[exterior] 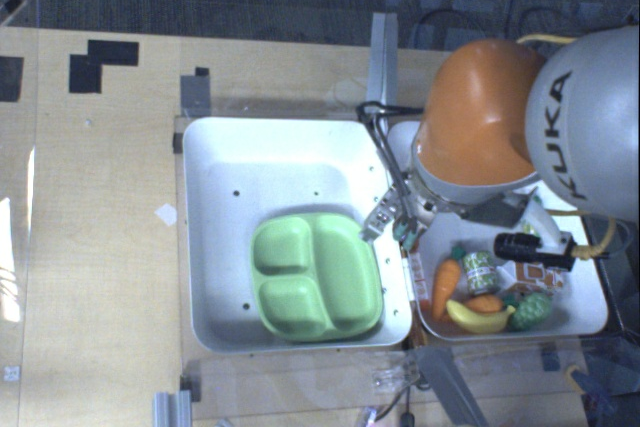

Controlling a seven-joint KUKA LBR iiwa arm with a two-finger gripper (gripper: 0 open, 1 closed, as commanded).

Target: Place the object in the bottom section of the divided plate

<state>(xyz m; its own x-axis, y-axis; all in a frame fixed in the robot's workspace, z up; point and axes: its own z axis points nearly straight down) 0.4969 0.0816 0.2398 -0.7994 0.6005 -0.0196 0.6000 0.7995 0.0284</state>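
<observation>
Gripper [385,218] tips hang over the right edge of the left bin [210,165], just beside the right rim of the green divided plate [316,276]. They are small and half hidden under the orange wrist, so I cannot tell whether they stand apart or together, and nothing can be seen between them.

Outward from there, the plate lies empty in the lower middle of the left bin, two small sections on its left side and one large one on its right. The candidate objects sit in the right bin [590,315]: a carrot [446,282], a banana [478,317], a green can [479,270], a broccoli-like piece [533,308] and a printed packet [540,273], all crowded together and touching.

Risks, as I judge them: with the toys packed so tightly, a descent could pinch two at once or nudge one aside and close on air. Which section counts as "bottom" is ambiguous from this slant, so a release could land in the wrong compartment or on a divider ridge. The light plate could also slide if the arm brushes its rim.
</observation>
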